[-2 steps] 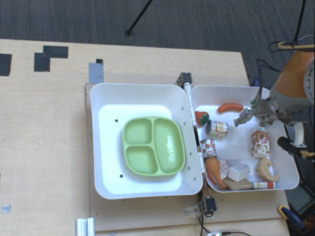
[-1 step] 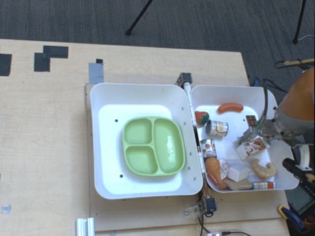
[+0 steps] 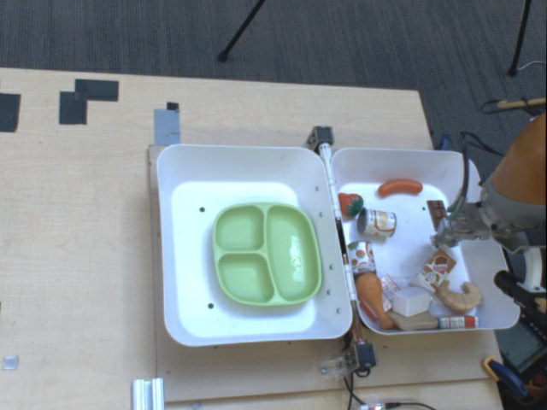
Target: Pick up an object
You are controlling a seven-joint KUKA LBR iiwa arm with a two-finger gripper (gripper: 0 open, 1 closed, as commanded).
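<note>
The gripper [image 3: 446, 233] hung low over the right bin [image 3: 402, 167], near its right wall, the arm [image 3: 517, 186] reaching in from the right. Whether it held anything could not be told. Just below it lay a small packet [image 3: 438, 269], then a croissant [image 3: 459, 295]. A sausage [image 3: 400, 187] lay near the far wall, a can [image 3: 377, 222] toward the middle, and a carrot [image 3: 371, 295] by the left wall. The left bin [image 3: 188, 229] held a green tray [image 3: 266, 254].
</note>
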